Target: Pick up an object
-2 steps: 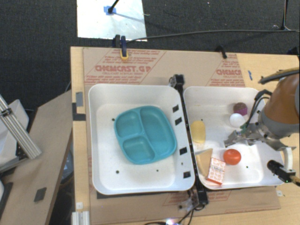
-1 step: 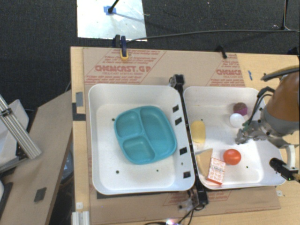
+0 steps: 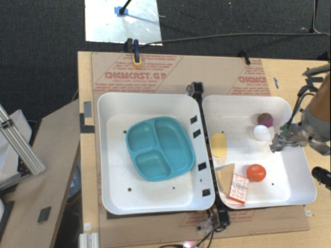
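On the surface (image 3: 170,71) two shallow white bins sit side by side. The left bin (image 3: 116,138) holds a teal divided plate (image 3: 160,148) with three compartments, lying flat near its middle. The right bin (image 3: 295,190) carries the loose items: a dark purple round object (image 3: 265,119) near its far side, a white ball (image 3: 261,132) touching it just below, a pale yellow oblong piece (image 3: 219,144) close to the divider, a tan wedge (image 3: 224,175), a red-and-white packet (image 3: 238,187) overlapping the wedge's edge, and a red tomato-like ball (image 3: 256,172) beside the packet. The pincer (image 3: 279,141) hangs over the right bin's right side, just beside the white ball (whether it is released or clenched I cannot tell). Nothing appears between it.
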Available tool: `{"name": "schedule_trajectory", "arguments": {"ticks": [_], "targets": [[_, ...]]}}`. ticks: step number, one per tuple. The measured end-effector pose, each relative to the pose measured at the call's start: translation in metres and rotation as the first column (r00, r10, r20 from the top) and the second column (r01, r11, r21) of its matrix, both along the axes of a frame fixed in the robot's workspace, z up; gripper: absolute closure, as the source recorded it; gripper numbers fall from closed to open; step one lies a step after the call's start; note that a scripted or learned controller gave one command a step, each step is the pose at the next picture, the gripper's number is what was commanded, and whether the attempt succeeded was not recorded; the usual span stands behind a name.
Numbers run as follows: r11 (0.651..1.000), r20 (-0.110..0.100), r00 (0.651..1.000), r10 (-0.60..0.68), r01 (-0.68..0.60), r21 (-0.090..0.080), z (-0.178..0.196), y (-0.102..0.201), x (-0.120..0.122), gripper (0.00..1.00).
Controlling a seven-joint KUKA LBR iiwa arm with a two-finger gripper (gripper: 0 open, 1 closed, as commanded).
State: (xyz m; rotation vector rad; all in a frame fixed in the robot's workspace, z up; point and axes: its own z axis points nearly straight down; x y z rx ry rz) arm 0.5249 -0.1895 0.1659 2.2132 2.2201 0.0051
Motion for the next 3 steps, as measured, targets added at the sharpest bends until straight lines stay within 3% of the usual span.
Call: {"name": "schedule_trajectory", "arguments": {"ticks": [2,3], "targets": [[1.000,0.000,1.000,0.001,-0.001,0.000,0.086,-0.009,0.000,1.00],[1.000,-0.004,1.000,0.007,-0.007,0.004,0.092,0.043,0.002,1.00]]}}
